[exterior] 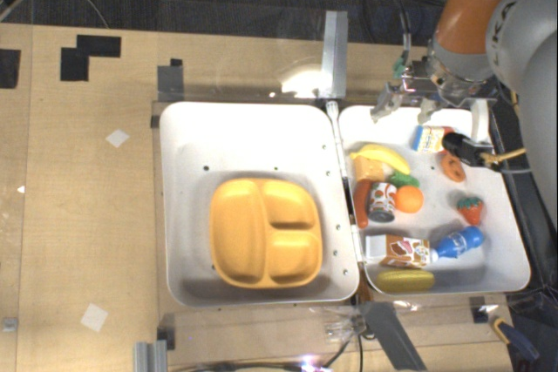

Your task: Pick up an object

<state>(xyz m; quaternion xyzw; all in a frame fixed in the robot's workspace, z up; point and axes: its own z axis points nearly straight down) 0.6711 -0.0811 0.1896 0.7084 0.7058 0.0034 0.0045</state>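
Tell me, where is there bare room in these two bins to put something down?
Left bin: bare floor all around the yellow tray, widest above it. Right bin is crowded, apart from its near right corner beyond the blue bottle.

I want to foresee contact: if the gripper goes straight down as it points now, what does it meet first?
Probably the bare floor of the right bin near its far edge. The gripper hangs beyond the banana; depth is unclear.

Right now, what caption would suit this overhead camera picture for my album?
Robot gripper poised over the back edge of a toy-filled right bin, while a yellow divided tray sits in the left bin.
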